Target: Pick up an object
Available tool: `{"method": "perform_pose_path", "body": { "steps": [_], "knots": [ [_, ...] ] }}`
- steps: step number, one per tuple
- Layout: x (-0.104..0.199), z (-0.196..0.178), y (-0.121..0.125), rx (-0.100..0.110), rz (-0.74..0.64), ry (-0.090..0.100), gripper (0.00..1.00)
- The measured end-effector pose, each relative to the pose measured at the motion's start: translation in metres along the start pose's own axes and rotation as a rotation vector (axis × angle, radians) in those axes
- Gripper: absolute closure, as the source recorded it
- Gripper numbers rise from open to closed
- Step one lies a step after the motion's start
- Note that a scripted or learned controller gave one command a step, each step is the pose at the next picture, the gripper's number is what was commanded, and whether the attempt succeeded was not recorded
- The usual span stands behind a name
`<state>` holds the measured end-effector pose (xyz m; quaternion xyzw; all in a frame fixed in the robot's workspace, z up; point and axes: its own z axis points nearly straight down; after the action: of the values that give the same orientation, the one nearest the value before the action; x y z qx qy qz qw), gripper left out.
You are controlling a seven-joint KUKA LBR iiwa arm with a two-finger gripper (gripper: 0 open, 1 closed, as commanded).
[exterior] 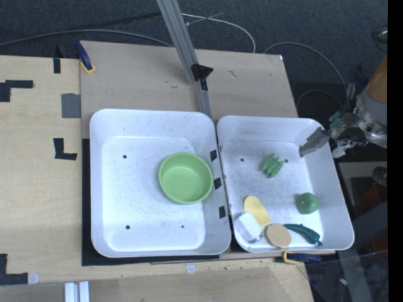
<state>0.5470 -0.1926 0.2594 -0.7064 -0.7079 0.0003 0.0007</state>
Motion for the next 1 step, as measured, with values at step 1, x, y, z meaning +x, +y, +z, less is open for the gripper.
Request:
{"method": "perform_pose_path", "body": {
  "steps": [1],
  "knots": [
    [0.0000, 0.0000, 0.0000, 0.000, 0.000, 0.000, 0.00]
  ]
}}
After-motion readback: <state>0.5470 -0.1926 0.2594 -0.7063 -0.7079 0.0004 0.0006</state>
